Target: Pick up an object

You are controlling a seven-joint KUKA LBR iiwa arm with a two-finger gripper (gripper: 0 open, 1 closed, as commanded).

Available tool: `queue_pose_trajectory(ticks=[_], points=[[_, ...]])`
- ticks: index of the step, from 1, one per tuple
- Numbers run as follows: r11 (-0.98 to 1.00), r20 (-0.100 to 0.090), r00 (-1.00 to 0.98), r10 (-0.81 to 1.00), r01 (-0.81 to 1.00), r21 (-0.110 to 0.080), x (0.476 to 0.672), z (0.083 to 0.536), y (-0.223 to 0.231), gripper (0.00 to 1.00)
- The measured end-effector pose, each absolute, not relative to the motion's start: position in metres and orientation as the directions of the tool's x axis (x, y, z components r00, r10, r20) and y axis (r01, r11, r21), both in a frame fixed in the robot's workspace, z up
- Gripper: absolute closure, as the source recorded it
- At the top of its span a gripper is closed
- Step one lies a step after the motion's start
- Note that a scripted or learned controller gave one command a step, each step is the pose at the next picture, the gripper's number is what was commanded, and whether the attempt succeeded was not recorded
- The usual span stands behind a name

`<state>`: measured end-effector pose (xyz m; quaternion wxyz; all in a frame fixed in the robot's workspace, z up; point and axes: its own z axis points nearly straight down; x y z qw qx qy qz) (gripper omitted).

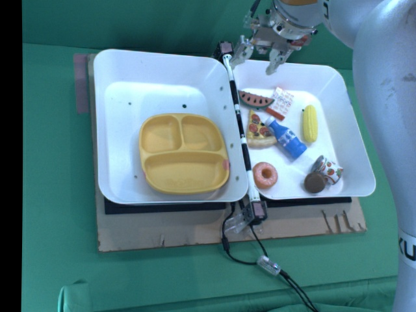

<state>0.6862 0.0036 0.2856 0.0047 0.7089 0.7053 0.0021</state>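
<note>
Camera view, from above at a slant: we see two white bins side by side on a green bench. The left bin [114, 77] holds a yellow divided tray [184, 153], lying flat, w/ three compartments. The right bin [348, 119] holds the toy food, all resting on the bin floor. At its back-left lies a watermelon slice [255, 99], and just beside it a small red-and-white packet [280, 103]. Below those sits a pizza slice [259, 129], touching a blue bottle [286, 140] that lies tilted, cap toward the packet. A corn cob [310, 123] lies to the right of the bottle, apart from it. Nearer the front we note a pink-iced donut [264, 175], and at the front-right corner a patterned cup [329, 169] on its side next to a brown round piece [314, 183].

The arm comes in from the right, orange band above the wrist. The gripper [259, 56] hangs over the back-left rim of the right bin, above the watermelon slice and clear of every item. Its jaws are spread apart, w/ nothing between them.

A black-and-white striped bar [236, 119] runs along the seam between the bins.
</note>
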Motion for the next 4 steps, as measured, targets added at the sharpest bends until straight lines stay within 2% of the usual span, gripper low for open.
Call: queue_pose_trajectory(ticks=[3,4], points=[[-0.005,-0.004,0.005,1.000,1.000,0.010,0.686,0.286,0.004,0.00],[-0.007,-0.005,0.007,1.000,1.000,0.016,0.702,0.287,-0.031,0.00]])
